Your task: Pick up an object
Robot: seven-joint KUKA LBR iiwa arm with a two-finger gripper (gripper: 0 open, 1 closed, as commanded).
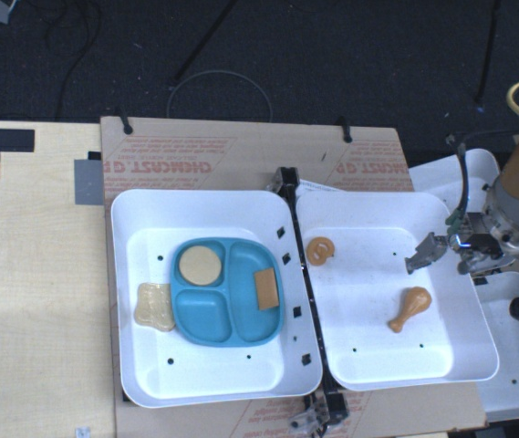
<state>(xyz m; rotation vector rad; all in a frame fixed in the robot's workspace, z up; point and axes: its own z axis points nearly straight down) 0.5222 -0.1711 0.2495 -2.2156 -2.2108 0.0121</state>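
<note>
A: Start from the right bin [368,359]. What lies in it?

B: A tan drumstick [410,308] rests on its floor, right of the middle, thick end up toward the arm's side and thin end pointing down-left. A small orange pretzel-like ring [320,250] sits near that bin's upper left corner, well apart from the drumstick.

A: And the gripper?

B: The gripper [434,252] reaches in over the right bin's right wall, above the drumstick in the view and clear of it. One grey finger [421,255] juts out leftward over the floor. Nothing sits between the fingers. Whether they are spread or closed, I cannot tell from this angle.

A: What is beside the right bin?

B: The left bin [140,372], touching it along the centre divider. It holds a blue compartment tray [212,325]. A round cracker-coloured disc [199,265] lies in the tray's upper left compartment, a brown slab [266,289] in its right compartment. A pale, toast-like piece [154,306] lies on the bin floor against the tray's left edge.
</note>
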